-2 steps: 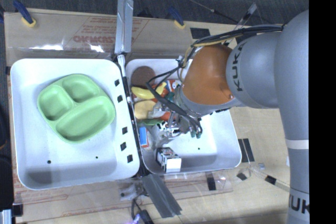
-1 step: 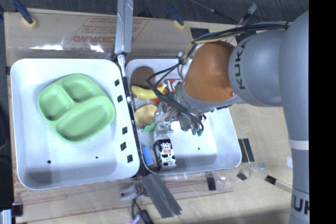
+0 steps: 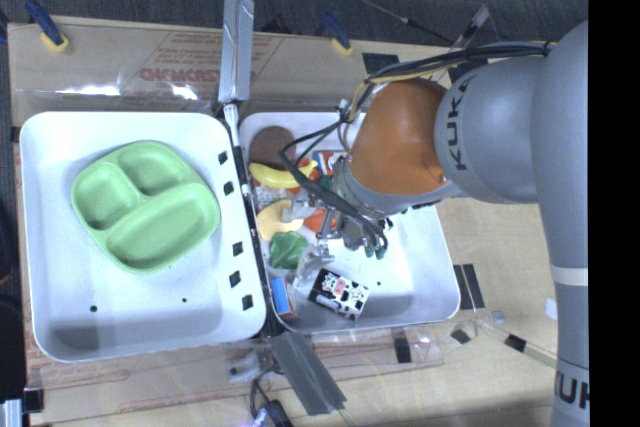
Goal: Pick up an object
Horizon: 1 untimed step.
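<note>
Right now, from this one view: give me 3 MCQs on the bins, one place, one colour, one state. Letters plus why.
1. Where does the divided plate lie?
A. left bin
B. right bin
C. on the bench outside the bins

2. What colour is that plate?
A. orange
B. green
C. blue

3. Where is the arm's wrist?
A. over the left bin
B. pulled back off the bench
C. over the right bin, above the clutter

Key: 1 A, it sits alone on that bin's white floor; 2 B, pale green all over; 3 C, the orange band covers that bin's middle.

Matt green plastic plate (image 3: 147,204), smooth white bins (image 3: 40,215)
</note>
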Each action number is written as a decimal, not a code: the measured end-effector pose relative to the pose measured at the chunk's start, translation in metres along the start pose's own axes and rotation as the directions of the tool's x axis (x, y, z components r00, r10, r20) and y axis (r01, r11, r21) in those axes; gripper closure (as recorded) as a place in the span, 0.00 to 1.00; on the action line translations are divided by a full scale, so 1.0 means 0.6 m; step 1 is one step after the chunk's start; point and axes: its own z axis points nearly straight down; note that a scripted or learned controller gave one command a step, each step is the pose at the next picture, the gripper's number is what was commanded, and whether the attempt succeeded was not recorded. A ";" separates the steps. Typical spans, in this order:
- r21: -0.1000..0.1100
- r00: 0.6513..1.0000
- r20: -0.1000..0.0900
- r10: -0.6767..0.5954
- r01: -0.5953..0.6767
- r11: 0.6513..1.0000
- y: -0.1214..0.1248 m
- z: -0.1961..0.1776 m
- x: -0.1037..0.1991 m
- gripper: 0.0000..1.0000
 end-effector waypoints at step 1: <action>0.000 0.998 -0.006 0.057 -0.057 0.998 0.000 0.020 -0.029 0.00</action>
